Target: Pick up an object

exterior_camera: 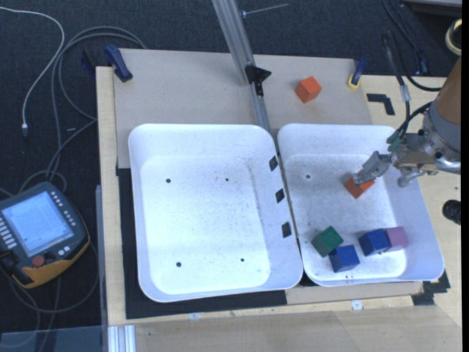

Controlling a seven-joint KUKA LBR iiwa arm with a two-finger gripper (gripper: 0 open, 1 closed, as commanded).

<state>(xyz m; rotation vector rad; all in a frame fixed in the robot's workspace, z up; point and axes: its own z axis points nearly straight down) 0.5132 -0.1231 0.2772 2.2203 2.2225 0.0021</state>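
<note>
**Desk:** Where is the claw, and is it holding anything?

**Operator:** I see the claw (366, 174) low in the right bin (410, 218), reaching in from three o'clock. Its grey fingers (370, 169) sit right on top of an orange block (358, 188), which pokes out beneath them at about seven o'clock of the tips. I cannot tell how far open the claw is, nor whether the block is between the fingers or just lying under them on the bin floor.

**Desk:** What else is in that bin?

**Operator:** Four more blocks, all clustered towards its six o'clock edge, well apart from the claw. A green block (327, 240) sits at about seven o'clock of the claw. Just beside it, at its five o'clock, is a blue block (344, 258). A second blue block (374, 241) lies to the three o'clock side of those two, and a pink block (396, 237) is touching that one's three o'clock side.

**Desk:** And beyond the bin?

**Operator:** The left bin (146, 196) lies alongside at nine o'clock, the two rims meeting in the middle. On the table (183, 86), past the bins' twelve o'clock edge, I see another orange cube (308, 89) lying loose. A tablet pendant (40, 229) rests on the dark floor off the table at nine o'clock.
</note>
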